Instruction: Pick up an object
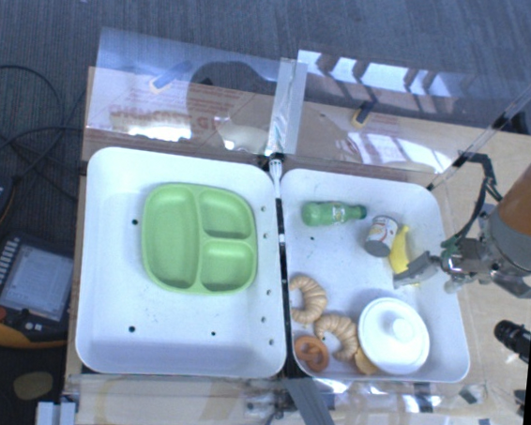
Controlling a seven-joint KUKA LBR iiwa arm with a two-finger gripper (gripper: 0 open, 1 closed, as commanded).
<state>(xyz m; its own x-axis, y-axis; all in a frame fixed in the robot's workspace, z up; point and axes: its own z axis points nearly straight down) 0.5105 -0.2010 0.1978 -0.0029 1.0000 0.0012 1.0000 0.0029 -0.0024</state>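
The right bin (453, 227) holds a green bottle (333, 213) lying on its side, a small can (381, 235), a yellow banana (400, 250), two pretzel-like rings (308, 298) (338, 330), an orange round piece (311, 353) and a white lidded bowl (392, 334). My gripper (422, 269) hangs over the right side of this bin, just right of the banana and above the white bowl. Nothing is seen held in it.
The left bin (103, 322) carries a green divided plate (200, 239). A clear panel (286, 105) stands behind both bins. Cables run beside the arm (520, 215) at the right, and a pendant device (27, 281) lies on the floor to the left.
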